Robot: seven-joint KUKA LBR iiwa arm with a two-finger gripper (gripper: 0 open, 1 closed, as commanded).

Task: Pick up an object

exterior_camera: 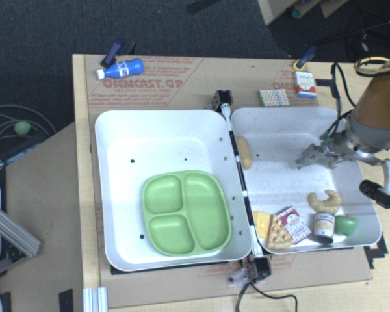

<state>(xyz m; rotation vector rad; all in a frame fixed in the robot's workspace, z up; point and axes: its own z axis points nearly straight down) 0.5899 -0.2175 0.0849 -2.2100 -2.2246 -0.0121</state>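
"GEMCAST" printed red on bench board (149, 80)

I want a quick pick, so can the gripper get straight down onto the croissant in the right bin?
Probably yes. The croissant lies uncovered with bare bin floor between it and the gripper; only the small jar sits close beside it.

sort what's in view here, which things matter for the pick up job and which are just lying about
For the job: gripper; croissant; small jar; green ball; bread roll; waffle.

Lying about: green divided tray; blue bottle and small boxes on the bench.
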